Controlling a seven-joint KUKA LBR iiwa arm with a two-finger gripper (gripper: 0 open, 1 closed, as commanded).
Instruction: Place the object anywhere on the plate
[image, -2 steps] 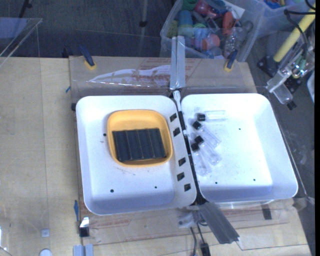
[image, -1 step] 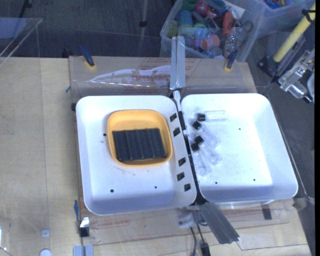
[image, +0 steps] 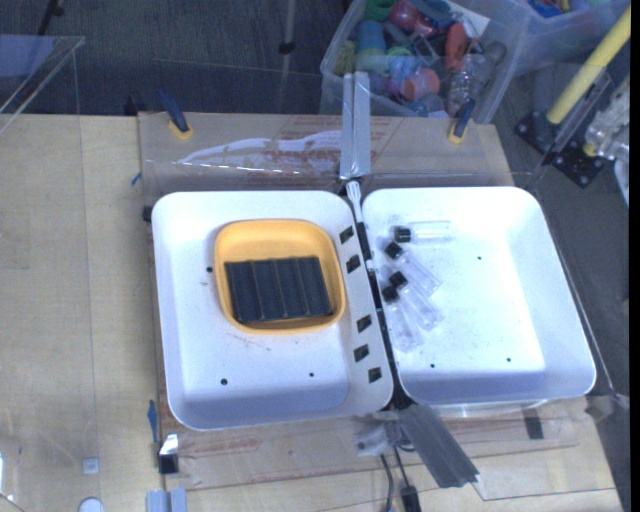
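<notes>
A yellow-orange plate (image: 232, 238) sits in the left white bin (image: 190, 370). A dark ribbed rectangular object (image: 277, 289) lies flat on the plate, covering most of its middle and front. In the right bin (image: 500, 330), close to the divider, lie several clear plastic vials with black caps (image: 405, 285), one of them (image: 420, 233) a little farther back.
A metal divider bar (image: 356, 130) runs between the bins, with black tabs along the left bin's inner wall. A clear box of colourful toys (image: 420, 50) stands behind the bench. Blue clamps (image: 176, 120) hold the back edge. A yellow tube (image: 595, 65) leans at far right.
</notes>
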